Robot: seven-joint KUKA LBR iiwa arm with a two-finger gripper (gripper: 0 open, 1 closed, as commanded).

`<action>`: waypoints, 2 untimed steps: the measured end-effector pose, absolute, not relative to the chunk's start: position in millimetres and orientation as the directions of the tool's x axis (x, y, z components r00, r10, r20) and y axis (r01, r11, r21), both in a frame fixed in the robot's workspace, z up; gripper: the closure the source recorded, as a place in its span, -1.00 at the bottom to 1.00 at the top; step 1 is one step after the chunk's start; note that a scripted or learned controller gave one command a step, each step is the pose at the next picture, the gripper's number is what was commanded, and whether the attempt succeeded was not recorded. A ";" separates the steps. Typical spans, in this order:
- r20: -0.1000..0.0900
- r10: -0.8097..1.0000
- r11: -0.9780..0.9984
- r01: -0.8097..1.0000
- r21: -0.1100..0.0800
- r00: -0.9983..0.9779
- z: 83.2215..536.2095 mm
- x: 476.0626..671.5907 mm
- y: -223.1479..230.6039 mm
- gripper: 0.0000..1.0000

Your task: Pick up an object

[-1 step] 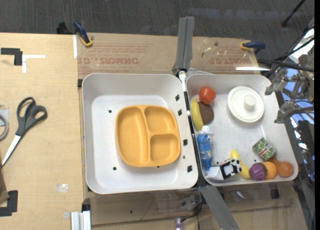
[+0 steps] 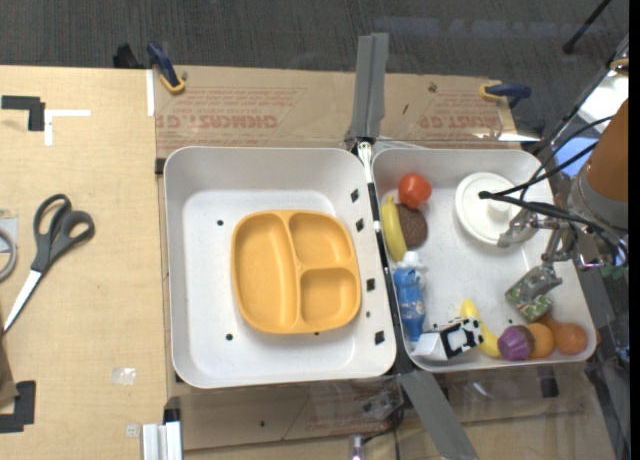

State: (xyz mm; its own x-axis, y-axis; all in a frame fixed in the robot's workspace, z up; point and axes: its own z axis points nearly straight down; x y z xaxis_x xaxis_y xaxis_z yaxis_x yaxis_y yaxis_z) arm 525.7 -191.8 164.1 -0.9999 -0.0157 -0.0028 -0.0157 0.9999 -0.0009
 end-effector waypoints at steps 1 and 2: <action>-0.004 0.039 0.999 0.039 -0.001 -0.999 92.9 550.2 -219.9 -1.00; -0.003 0.124 0.992 0.124 0.000 -0.992 92.9 495.0 -221.0 -1.00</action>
